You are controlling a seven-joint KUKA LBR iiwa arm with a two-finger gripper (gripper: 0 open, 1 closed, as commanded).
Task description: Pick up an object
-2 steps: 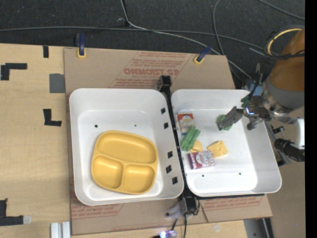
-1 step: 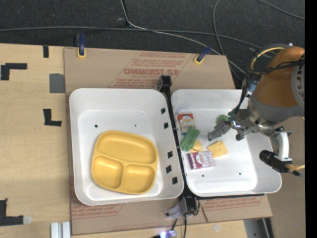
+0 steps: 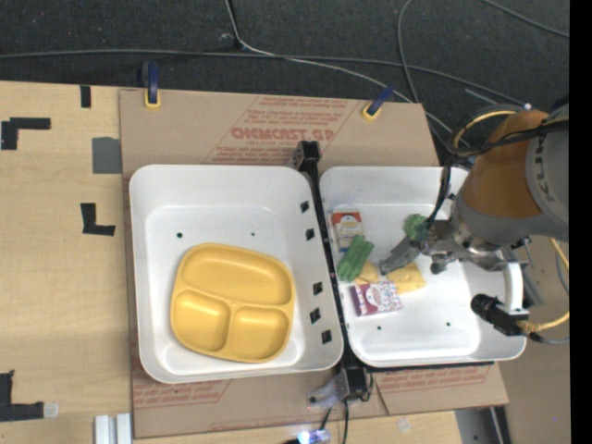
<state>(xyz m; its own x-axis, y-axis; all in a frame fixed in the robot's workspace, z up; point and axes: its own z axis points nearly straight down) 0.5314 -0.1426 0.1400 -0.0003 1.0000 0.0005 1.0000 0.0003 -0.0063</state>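
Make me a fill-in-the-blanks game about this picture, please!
1. The yellow plate lies in the ____ bin.
2. The plate has ____ compartments.
3. The green packet, the red-and-white packet and the purple packet all lie in the ____ bin.
4. The claw is over the ____ bin.

Missing words: left; three; right; right
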